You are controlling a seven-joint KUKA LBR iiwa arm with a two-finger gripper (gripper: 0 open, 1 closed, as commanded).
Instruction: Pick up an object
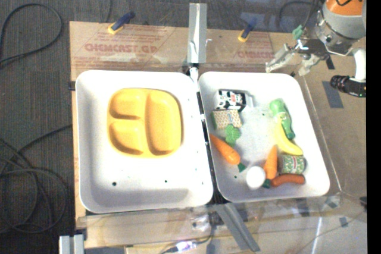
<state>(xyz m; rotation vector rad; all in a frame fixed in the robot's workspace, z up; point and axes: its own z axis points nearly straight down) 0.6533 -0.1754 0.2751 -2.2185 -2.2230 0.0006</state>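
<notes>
- Along the near edge of the right bin, a white ball, two carrots and a small can were seen crowded together
- Mid-bin, a banana and a green bottle were found touching; a black-and-white carton lay towards the far wall, more apart
- The carton was judged the easiest pick: a straight descent over it, clear of its neighbours, was advised
- Beyond the far right corner, the pincer was seen spread open, gripping nothing
</notes>
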